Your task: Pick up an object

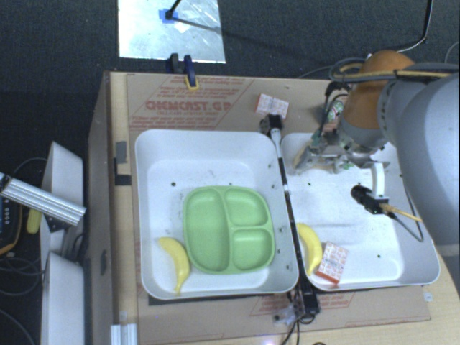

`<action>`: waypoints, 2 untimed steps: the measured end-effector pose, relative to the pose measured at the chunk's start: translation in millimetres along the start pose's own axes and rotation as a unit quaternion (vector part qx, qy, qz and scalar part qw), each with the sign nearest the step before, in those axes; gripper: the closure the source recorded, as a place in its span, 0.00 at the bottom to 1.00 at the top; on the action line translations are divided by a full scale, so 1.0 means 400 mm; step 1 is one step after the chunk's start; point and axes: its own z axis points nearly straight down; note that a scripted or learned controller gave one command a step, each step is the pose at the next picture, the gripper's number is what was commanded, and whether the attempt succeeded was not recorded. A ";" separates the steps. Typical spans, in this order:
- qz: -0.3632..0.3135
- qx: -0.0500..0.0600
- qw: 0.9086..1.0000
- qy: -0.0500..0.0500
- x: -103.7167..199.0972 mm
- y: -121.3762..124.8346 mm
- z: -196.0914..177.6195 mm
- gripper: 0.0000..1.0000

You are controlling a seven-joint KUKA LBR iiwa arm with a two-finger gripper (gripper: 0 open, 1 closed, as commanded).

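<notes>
Two bananas (311,246) lie well apart from the apparently empty gripper (323,157).

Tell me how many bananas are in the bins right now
2. One banana lies in the left bin, at the near left edge of the green plate. The other banana lies in the right bin, beside a small red-and-white packet. The arm may hide more.

A: What surrounds the bench?
B: Dark carpet (57,42) covers the floor, with a shiny metal sheet (171,20) lying beyond the brown cardboard bench top (194,103).
A: And to the side?
B: A white rack (61,214) and loose cables (18,254).
</notes>
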 end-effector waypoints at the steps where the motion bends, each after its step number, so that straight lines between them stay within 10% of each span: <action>1: 0.000 0.000 1.000 0.000 -0.028 0.033 -0.061 0.00; 2: 0.000 0.008 1.000 -0.001 0.007 0.032 -0.002 0.00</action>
